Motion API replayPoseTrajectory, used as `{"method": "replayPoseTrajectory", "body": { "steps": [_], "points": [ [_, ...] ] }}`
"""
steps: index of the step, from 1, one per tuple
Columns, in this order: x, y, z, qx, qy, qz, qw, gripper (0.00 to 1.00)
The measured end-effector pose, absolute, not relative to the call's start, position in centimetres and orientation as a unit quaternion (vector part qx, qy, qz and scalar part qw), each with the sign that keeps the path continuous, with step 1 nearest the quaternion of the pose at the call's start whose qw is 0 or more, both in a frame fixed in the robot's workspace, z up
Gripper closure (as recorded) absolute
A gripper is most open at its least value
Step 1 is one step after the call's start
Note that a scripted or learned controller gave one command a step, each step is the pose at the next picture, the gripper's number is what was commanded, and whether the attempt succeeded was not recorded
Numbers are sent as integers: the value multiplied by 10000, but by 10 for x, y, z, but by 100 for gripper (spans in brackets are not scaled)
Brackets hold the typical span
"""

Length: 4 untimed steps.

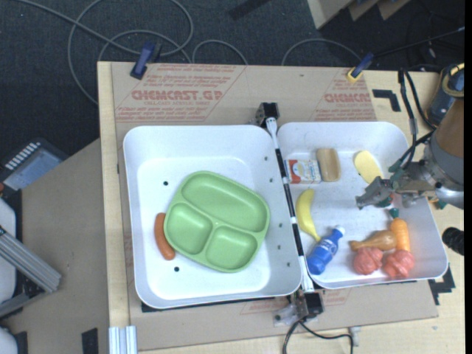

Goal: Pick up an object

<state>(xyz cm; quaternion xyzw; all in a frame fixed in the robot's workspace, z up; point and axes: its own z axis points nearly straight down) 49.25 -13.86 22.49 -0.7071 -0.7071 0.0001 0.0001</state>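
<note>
Bench of brown board carried two white bins side by side. Gripper (375, 196) hung over the right bin (383, 133), fingers parted, nothing between them; pick not yet made. Just beside it: orange carrot (400, 233), chicken drumstick (373, 240), lemon-yellow piece (367, 166). Further left, banana (305, 214) and blue bottle (324, 251) near the dividing rim. Bare floor between them gave room. Left bin (140, 150) held a green divided plate (215, 220).

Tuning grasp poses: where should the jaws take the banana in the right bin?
Grip the banana at its middle, from straight above, jaws closing across its narrow width. It lies flat and lengthwise along the bin's left wall, with open floor on its right; the blue bottle crowds its lower tip.
</note>
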Motion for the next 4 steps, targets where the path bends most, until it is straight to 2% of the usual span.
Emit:
{"method": "replayPoseTrajectory", "body": {
  "steps": [1,2,3,4],
  "points": [
    [605,-201,105,-7073,-7069,11,11,0],
    [581,-216,85,-7060,-7082,-17,29,0],
    [581,-218,95,-7067,-7075,-12,2,100],
    [581,-217,95,-7064,-7078,-16,15,0]
  ]
}}
